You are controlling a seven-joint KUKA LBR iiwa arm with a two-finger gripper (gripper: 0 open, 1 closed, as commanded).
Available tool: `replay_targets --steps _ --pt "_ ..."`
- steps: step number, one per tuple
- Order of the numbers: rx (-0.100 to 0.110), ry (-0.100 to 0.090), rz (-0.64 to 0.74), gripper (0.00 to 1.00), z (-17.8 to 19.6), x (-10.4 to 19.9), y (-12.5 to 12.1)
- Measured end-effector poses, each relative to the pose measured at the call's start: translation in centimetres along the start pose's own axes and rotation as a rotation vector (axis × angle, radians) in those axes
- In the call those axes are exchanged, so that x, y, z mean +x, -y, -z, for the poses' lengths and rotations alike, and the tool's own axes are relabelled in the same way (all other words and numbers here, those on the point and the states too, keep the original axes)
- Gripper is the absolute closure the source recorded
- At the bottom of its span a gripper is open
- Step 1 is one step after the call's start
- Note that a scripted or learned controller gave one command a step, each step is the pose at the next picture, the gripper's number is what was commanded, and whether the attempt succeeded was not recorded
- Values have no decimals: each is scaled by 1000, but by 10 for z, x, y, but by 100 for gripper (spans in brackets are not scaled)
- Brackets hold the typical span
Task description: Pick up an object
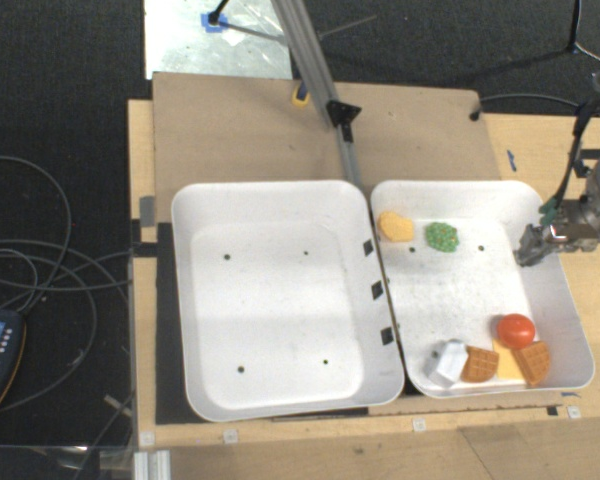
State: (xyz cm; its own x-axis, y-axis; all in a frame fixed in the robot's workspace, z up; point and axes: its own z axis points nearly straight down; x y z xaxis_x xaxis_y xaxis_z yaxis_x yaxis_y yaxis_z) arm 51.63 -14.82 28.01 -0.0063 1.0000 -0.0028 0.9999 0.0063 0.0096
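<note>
Left bin (270, 218) lies bare, so the action is all to the right of it. In the right bin (460, 288), a yellow piece (397, 228) and a green ball (441, 236) sit apart near the far wall, easy to reach singly. Down in the near corner a grey-white block (445, 363), two orange waffle pieces (480, 365) and a red tomato (516, 330) crowd together, awkward picking. The gripper (533, 245) hovers at the bin's right rim, carrying nothing; how wide its fingers stand, I cannot tell.
</note>
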Motion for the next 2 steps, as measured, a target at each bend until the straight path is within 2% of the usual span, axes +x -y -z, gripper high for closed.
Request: replay_targets --steps 2 --pt "7 -5 5 100 5 110 -17"
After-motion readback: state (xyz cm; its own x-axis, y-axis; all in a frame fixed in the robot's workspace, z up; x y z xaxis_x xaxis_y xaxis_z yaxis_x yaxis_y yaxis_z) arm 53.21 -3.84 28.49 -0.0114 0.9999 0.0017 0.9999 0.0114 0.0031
